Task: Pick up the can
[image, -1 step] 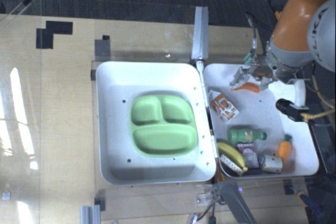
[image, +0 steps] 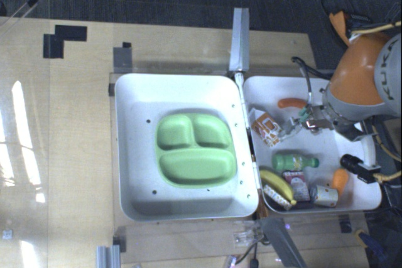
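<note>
The can (image: pixel 325 196) is a small silver cylinder lying on its side near the front wall of the right bin (image: pixel 370 201). A dark pink packet (image: pixel 300 187) lies against its left end. My gripper (image: pixel 295 125) hangs over the middle back of the same bin, well behind the can and a little to its left. It points left toward a crumpled snack packet (image: pixel 266 128). Nothing shows between its fingers.
Also in the right bin are an orange sausage (image: pixel 291 102) at the back, a green bottle (image: pixel 295 162) in the middle, a banana (image: pixel 276 186) at the front left and a small orange thing (image: pixel 340 179) right of the can. The left bin (image: pixel 135 110) holds a green divided plate (image: pixel 195 149).
</note>
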`<state>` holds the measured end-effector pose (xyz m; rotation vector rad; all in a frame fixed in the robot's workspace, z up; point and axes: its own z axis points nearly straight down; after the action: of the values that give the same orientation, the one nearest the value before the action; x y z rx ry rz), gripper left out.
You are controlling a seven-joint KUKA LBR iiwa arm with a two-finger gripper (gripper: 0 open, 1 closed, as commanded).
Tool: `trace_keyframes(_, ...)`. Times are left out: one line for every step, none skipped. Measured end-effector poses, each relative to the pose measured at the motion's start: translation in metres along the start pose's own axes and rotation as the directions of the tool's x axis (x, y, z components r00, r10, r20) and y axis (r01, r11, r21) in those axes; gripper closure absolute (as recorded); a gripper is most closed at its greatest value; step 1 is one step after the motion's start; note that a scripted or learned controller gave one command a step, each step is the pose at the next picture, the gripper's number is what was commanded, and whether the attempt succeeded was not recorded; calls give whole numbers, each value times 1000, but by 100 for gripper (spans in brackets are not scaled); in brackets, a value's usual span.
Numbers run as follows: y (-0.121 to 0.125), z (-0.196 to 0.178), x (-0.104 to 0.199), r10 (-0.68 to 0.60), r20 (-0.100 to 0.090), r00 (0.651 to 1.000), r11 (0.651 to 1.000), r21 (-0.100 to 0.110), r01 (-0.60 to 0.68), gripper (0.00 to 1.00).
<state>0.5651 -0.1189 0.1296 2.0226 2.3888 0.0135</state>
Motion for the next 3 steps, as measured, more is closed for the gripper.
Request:
trace_keyframes(-3,18,-4,51,2,999,998,-38,-51,0)
trace_keyframes(-9,-57,62,-151,-3,989,989,6,151,0)
trace_keyframes(-77,-7,11,242,0,970,970,12,-242,0)
